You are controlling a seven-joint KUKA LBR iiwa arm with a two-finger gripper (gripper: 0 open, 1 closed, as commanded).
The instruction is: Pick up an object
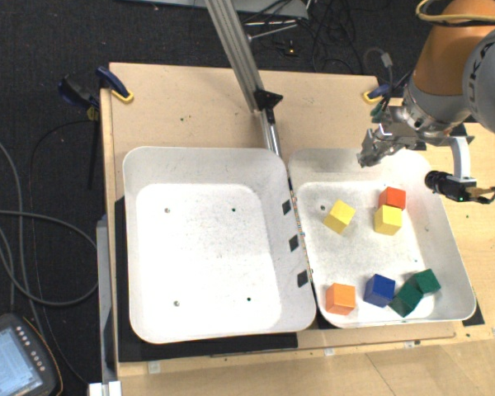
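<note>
The right bin [445, 246] holds several small blocks. A yellow block [341, 216] lies at its upper middle. A red block [393, 197] touches a second yellow block [388, 219] just below it. Along the near side sit an orange block [341, 298], a blue block [380, 289] and two green blocks [418, 291] pressed together. My gripper [374, 153] hangs over the far edge of the right bin, above and left of the red block, apart from every block. Nothing shows between its fingers.
The left bin [148, 221] lies beside the right one. A slanted metal pole [235, 44] runs down to the gap between the bins. Blue and yellow clamps [115, 85] grip the bench's far corners. Cables trail on the dark floor at left.
</note>
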